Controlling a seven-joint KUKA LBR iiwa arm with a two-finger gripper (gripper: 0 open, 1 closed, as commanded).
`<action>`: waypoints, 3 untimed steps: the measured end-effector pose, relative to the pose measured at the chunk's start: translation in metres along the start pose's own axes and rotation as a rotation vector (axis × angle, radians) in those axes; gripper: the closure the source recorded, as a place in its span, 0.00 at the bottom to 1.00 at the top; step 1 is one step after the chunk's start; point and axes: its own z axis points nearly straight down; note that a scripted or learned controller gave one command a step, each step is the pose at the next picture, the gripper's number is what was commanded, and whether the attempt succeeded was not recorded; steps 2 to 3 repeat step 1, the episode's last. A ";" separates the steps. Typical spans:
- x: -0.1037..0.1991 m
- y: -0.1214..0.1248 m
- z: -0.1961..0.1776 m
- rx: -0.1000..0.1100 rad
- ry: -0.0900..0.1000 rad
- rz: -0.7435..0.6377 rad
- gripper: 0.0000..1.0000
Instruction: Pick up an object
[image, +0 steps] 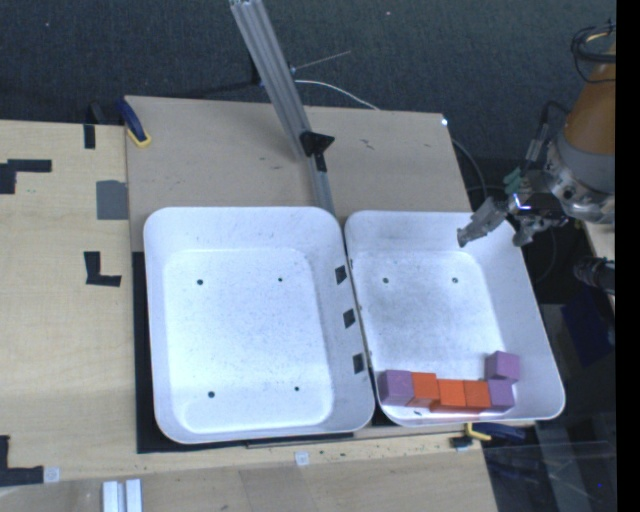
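Several small blocks lie along the front wall of the right bin (525, 300): a purple block (397, 385), an orange block (424, 387), a second orange block (466, 394) and two purple blocks (502, 366) stacked at the right corner. My gripper (497, 226) hangs over the right bin's back right rim, far behind the blocks. Its fingers (475, 229) stand apart with nothing between them.
The left bin (160, 300) sits beside the right one on the wooden bench. A slanted metal rail (280, 85) runs down to the back of the gap between the bins. Black tape marks lie on the bench at the left.
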 end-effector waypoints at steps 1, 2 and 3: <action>0.090 0.022 0.101 0.008 0.003 -0.005 0.00; 0.090 0.022 0.101 0.008 0.003 -0.005 0.00; 0.090 0.022 0.101 0.008 0.003 -0.005 0.00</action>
